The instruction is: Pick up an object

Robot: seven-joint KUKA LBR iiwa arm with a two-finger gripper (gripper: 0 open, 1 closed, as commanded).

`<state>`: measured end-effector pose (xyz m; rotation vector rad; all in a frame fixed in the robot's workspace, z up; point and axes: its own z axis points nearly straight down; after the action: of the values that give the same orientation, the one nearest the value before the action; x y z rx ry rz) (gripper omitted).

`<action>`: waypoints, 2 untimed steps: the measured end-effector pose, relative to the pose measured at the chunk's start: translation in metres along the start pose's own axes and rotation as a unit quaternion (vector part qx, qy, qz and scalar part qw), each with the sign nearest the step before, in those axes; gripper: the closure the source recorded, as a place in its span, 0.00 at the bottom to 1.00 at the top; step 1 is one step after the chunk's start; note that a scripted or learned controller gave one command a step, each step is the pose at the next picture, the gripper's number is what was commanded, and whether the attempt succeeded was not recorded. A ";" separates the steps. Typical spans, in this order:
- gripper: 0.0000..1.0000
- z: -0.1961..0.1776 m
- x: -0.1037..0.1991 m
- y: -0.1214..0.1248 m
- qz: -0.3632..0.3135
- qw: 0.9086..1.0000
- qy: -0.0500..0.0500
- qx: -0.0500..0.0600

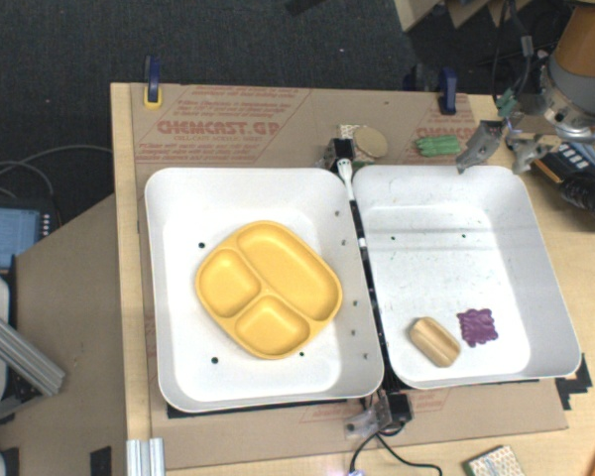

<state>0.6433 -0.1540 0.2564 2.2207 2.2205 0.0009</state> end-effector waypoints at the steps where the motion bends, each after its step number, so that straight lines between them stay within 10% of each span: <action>1: 0.00 0.115 -0.075 -0.030 0.004 1.000 0.000 0.007; 2: 0.00 0.176 -0.017 -0.083 0.000 1.000 0.003 0.006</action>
<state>0.5602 -0.1708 0.0804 2.2284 2.2301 -0.0054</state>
